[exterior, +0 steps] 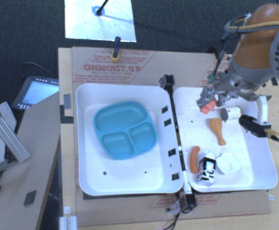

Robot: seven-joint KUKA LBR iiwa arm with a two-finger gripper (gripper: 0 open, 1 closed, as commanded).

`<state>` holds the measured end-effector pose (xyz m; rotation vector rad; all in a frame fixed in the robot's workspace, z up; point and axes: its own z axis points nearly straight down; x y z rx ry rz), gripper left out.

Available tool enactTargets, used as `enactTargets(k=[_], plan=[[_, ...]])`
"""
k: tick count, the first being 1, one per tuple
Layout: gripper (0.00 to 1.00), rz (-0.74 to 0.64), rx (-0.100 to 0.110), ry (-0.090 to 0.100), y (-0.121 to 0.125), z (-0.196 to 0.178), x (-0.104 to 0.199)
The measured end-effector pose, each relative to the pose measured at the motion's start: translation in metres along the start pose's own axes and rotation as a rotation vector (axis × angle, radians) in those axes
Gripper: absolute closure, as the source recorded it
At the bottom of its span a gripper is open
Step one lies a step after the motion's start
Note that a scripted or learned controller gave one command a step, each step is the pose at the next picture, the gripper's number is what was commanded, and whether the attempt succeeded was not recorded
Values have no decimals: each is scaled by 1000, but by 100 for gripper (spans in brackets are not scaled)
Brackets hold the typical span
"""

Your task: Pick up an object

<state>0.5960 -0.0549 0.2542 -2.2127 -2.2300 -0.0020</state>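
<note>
My gripper [206,101] hangs over the far left part of the right bin [263,176], with the arm coming in from the right. A small salmon-pink object [205,109] sits at its fingertips and looks pinched between them. In the same bin lie a tan toy drumstick [217,130], a small white cylinder [233,112], an orange-red sausage-shaped piece [194,158], a black-and-white object [206,169] and a white lid-like piece [228,163].
The left bin [89,176] holds a blue divided plate [126,128]. A black divider strip [172,128] runs between the two bins. A yellow-and-black tool [116,51] lies on the cardboard behind the bins.
</note>
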Motion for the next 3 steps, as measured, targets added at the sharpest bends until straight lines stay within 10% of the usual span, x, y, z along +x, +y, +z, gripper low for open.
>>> enactTargets(k=[3], plan=[[100, -2, 2, 1, -24, 21, 145]])
